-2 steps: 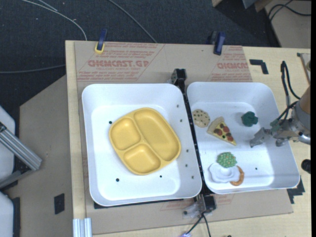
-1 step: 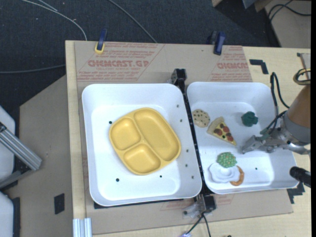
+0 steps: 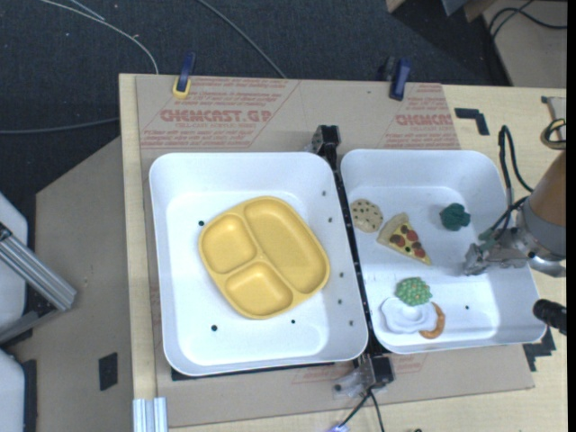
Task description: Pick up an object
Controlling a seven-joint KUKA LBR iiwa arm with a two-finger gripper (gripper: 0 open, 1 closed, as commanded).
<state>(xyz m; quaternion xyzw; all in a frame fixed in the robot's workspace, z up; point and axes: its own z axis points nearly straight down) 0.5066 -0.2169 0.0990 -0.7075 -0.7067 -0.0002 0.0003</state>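
We see the tool [image 3: 475, 261] at the right side of the right bin [image 3: 423, 165], low over the bin floor, with the arm [image 3: 551, 214] coming in from the right edge. Its fingers are small and blurred here, so we cannot tell how far they are apart, and nothing shows between them. The tool touches none of the toys as far as we can see; the bin floor under it is bare.

Nearest to it is the pizza slice [image 3: 404, 238], just to its left near the bin's middle. The slice's long axis runs on a slant from upper left to lower right, with the narrow tip at the upper end and the crust at the lower right, toward the tool. A green lump [image 3: 454, 216] lies above the tool, apart from it. A cookie [image 3: 365, 214] sits by the bin's left wall. Lower down, a broccoli [image 3: 413, 290] rests on a white piece [image 3: 400, 318], with a brown curl [image 3: 435, 323] touching its right side.

In the left bin [image 3: 180, 196] lies a yellow tray [image 3: 262, 256], turned at a slant.
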